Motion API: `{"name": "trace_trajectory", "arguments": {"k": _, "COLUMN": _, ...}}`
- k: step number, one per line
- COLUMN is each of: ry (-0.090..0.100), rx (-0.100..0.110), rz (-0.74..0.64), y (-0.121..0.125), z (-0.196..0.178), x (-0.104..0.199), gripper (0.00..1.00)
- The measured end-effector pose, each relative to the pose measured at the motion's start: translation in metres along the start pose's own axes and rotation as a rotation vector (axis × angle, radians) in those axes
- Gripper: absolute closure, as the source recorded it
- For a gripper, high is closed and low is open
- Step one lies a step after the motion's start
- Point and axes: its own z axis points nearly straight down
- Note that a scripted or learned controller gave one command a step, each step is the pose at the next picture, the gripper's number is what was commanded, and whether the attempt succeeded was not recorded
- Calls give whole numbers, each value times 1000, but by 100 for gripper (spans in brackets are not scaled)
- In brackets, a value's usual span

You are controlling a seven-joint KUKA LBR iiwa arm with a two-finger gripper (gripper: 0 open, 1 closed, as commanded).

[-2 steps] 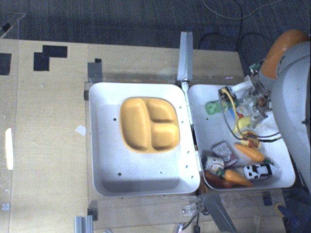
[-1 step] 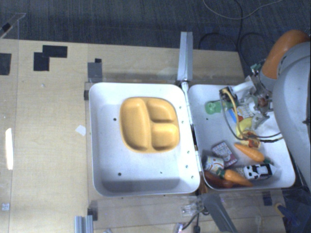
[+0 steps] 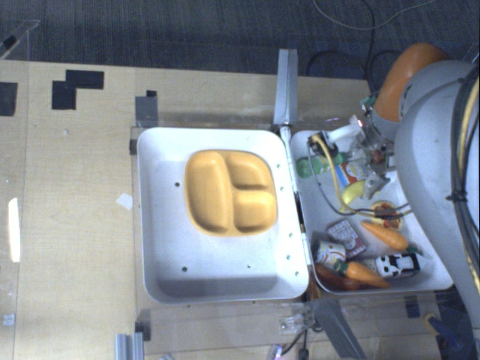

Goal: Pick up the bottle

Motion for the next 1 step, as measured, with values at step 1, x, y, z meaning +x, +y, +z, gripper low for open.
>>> {"name": "trace_trajectory", "arguments": {"k": 1, "ry": 1, "rx": -2, "rz": -30, "y": -36, "z": 0, "x": 6, "gripper": 0}}
